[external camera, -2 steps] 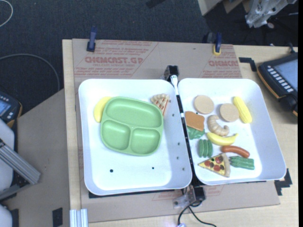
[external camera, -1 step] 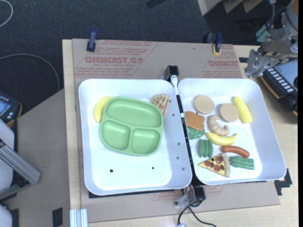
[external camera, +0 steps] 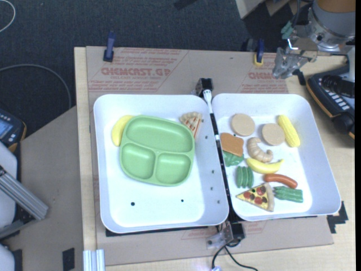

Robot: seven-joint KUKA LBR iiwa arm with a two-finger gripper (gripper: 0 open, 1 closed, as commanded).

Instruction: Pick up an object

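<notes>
Presently the gripper [external camera: 284, 66] is seen at the upper right of the frame, above the far rim of the right bin [external camera: 316, 151]; its state cannot be told. Toy foods are gathered in that bin: corn cob [external camera: 289, 130], banana [external camera: 265, 165], pizza slice [external camera: 257, 196]. A green divided tray [external camera: 156, 149] is held in the left bin [external camera: 113, 196].

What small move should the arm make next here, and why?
Probably bring the gripper toward the camera and down over the right white bin. It sits beyond the bin's far rim, while the yellow toy corn cob lies nearest.
</notes>
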